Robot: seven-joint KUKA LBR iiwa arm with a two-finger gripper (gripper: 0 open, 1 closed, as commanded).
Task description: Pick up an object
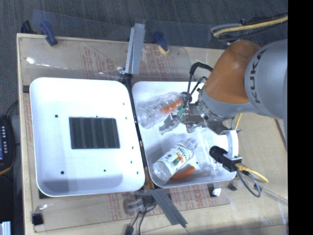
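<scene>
Reaching in from the right, the grey arm (pixel 254 82) sets its pincer (pixel 171 123) low over the right bin (pixel 146 175); whether it is apart or together I cannot tell; a clear bottle (pixel 157 107) lies just beside it at the bin's upper left; another labelled bottle (pixel 175 161) lies tilted near the bottom; the left bin (pixel 44 131) on the counter (pixel 24 58) shows a dark grille (pixel 94 132).

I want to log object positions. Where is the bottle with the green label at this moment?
The bottle with the green label lies on its side in the right bin, near its front edge, below the end effector and a second clear bottle.
</scene>
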